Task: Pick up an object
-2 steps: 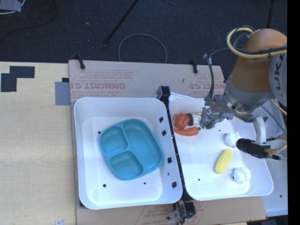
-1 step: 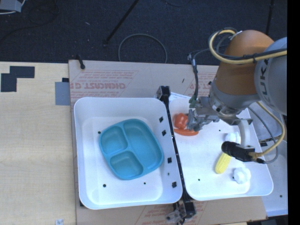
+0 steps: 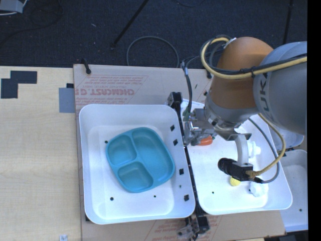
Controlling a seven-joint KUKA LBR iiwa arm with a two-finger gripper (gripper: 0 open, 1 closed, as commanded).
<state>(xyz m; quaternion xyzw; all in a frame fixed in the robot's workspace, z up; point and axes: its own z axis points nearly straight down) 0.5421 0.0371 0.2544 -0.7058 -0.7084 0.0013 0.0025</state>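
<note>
Here, in the camera view, we saw the jaws (image 3: 196,134) low in the right bin (image 3: 220,205) at its left wall, beside a small orange object (image 3: 204,141); whether released or clenched, we could not tell. Left of them lay a blue tray (image 3: 139,158).

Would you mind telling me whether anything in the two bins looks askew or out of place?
The blue divided plate lies turned at a slant to the walls of the left bin, not squared with them. It looks undamaged, and nothing seems spilled.
</note>
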